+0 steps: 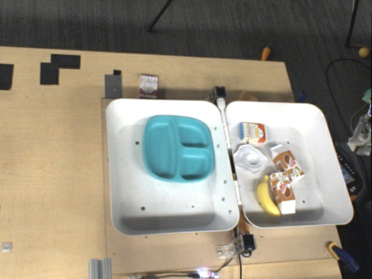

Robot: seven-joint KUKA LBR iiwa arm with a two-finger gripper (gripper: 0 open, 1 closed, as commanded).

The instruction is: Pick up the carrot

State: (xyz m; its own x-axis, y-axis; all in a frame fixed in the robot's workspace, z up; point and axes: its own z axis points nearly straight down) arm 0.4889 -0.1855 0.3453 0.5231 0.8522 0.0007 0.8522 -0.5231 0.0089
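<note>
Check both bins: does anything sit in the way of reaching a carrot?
That cannot be settled. The right bin holds a banana, brown cartons, a white cup and a small carton; the left bin holds a teal plate. None reads as a carrot.

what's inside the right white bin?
The right white bin holds a yellow banana, two brown-and-white cartons, a clear plastic cup and a small red-and-white carton. Anything beneath them is hidden.
</note>
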